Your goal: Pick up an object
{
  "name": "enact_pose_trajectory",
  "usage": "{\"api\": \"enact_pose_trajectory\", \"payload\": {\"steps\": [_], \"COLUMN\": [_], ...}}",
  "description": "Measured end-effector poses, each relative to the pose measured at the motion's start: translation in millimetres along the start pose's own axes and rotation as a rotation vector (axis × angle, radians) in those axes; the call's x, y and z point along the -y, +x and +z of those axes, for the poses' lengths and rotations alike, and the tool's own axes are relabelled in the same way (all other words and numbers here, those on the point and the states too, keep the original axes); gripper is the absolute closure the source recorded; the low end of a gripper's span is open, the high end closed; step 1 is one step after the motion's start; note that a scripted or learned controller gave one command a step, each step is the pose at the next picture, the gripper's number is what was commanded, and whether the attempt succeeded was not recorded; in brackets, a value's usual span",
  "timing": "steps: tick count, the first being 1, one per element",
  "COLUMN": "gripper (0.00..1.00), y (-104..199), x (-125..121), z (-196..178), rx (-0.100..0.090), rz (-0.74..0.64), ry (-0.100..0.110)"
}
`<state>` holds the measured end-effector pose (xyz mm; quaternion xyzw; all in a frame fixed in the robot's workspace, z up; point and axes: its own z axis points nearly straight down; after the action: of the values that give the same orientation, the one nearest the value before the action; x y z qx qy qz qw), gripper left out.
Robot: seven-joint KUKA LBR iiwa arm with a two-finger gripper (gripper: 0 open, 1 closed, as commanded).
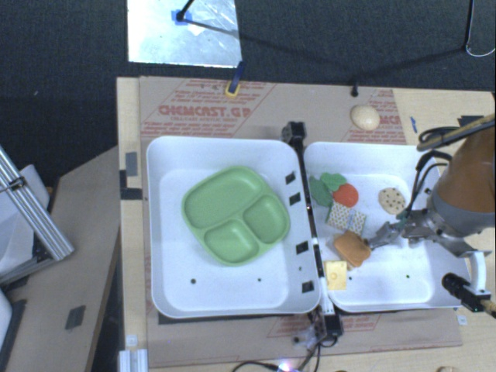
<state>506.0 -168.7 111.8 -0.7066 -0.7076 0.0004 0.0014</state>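
Nearest the camera in the right bin [387, 297], a yellow cheese slice [336, 274] lies by the divider. Just beyond it sits the toy bun [352, 249], an orange-brown lump whose long axis seems to run from lower right up to upper left, toward the patterned cracker square [346, 218]. The gripper [380, 237] reaches in from the right, its tip just beside the bun's right end; whether the fingers are apart or together I cannot tell (they blur into grey at this slant). Judged from this, the step in hand is the approach, with nothing lifted yet. The next move calls for straddling the bun across its short side, then closing and rising.

Farther back lie a round cookie [392, 200], a red tomato [346, 194] and green leaves [328, 184]. The left bin [167, 208] holds a green divided plate [235, 215].
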Motion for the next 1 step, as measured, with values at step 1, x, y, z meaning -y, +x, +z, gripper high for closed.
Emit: {"api": "enact_pose_trajectory", "payload": {"steps": [1], "gripper": [0.00], "y": [0.4], "x": [-1.9], "z": [25.5], "rx": [-0.002], "rz": [0.000], "ry": [-0.004]}}
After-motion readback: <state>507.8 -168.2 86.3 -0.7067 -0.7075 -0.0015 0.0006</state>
